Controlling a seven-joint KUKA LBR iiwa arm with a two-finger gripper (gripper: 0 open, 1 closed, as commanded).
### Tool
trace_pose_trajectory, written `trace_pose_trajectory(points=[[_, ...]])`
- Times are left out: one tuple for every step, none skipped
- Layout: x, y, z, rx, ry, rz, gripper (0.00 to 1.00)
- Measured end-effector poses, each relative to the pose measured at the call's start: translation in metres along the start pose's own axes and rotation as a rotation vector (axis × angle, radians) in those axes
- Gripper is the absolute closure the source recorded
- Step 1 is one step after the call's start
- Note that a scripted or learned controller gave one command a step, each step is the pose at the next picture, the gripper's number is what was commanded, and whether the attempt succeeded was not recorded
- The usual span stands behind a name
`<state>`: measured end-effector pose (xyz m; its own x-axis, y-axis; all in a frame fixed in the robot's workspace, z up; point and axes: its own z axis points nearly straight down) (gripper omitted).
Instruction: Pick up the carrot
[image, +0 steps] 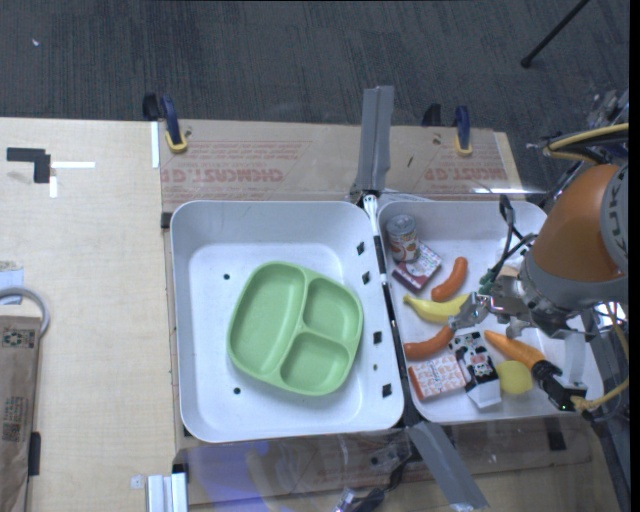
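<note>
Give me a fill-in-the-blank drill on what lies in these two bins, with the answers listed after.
1. The green divided plate lies in the ______ bin.
2. The banana lies in the right bin, and its colour is ______.
3. The carrot lies beside the arm's hand, and its colour is ______.
4. The plate has ______ compartments.

Missing words: left; yellow; orange; three

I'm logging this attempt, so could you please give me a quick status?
Gripper low in right bin, among the toys. Carrot lying beside it, not lifted. Banana and sausage close by.
</note>
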<state>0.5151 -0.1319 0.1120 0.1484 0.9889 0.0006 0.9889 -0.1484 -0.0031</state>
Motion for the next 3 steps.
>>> trace_pose_trajectory(points=[[-0.062, -0.013, 0.021, 0.001, -0.001, 0.311, 0.00], [-0.063, -0.013, 0.013, 0.002, -0.001, 0.312, 1.00], [-0.002, -0.003, -0.077, -0.001, -0.002, 0.606, 1.00]])
